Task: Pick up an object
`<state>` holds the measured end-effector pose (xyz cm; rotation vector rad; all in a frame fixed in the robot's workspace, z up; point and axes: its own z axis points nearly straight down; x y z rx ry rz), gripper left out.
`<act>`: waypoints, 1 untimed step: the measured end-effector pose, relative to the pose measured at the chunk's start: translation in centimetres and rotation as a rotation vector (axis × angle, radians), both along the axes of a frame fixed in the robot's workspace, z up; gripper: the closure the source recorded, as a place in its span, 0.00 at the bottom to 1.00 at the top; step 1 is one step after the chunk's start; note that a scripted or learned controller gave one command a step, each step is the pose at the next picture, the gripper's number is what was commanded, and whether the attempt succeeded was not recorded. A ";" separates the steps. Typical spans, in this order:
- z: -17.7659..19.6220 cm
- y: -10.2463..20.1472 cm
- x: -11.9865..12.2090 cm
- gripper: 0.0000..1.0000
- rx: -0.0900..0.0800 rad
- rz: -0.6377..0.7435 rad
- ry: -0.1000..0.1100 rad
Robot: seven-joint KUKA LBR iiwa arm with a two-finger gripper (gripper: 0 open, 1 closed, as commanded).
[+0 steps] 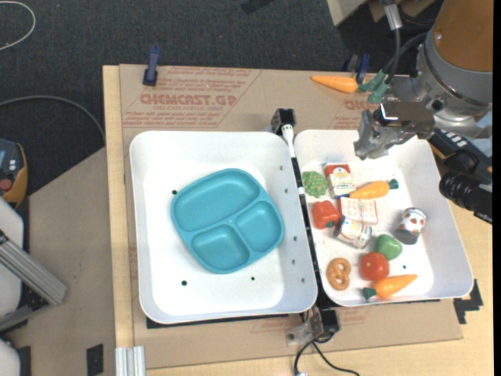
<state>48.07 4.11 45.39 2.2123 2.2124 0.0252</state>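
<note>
You have the arm coming in above and to the right of the right bin, grey with its orange band at the top corner. The left bin lies edge to edge with the right bin and carries a blue three-compartment plate.

Your gripper hangs over the right bin's far edge, just above the toy food and clear of it; nothing sits between its tips, and whether they are spread or pressed together cannot be told from this angle.

Inside the right bin the pickable things crowd the middle and near side:
- an orange carrot lying across the centre;
- a small carton touching its left end;
- a red pepper below the carton;
- a tomato near the front edge;
- a second carrot at the front rim;
- a pretzel left of the tomato.

A third carrot lies on the cardboard beyond the right bin.
</note>
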 end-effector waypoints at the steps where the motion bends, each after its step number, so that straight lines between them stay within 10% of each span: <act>1: -18.8 -3.7 -0.4 1.00 -0.004 -0.005 0.038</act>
